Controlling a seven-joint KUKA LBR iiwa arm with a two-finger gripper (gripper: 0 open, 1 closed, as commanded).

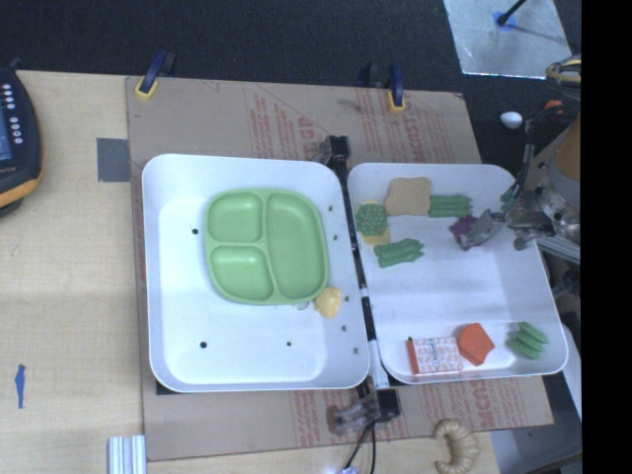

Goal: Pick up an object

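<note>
The left shallow white bin [178, 354] holds a green sectioned plastic plate [267, 245] with a small yellow piece [328, 302] at its corner. The right shallow white bin [464, 294] holds the small toy foods. The gripper [494, 227] is low over its upper right area, beside a small purple object [462, 231]; jaw state cannot be told. Judgement: nothing lifted yet, the grasp remains to be made

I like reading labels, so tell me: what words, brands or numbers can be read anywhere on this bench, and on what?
None can be read.
Cardboard sheet: rows of red print, too blurred to read.
Red-and-white packet: a printed pattern, too small to read.
Black and orange handset: buttons and a screen, markings too small to read.
</note>
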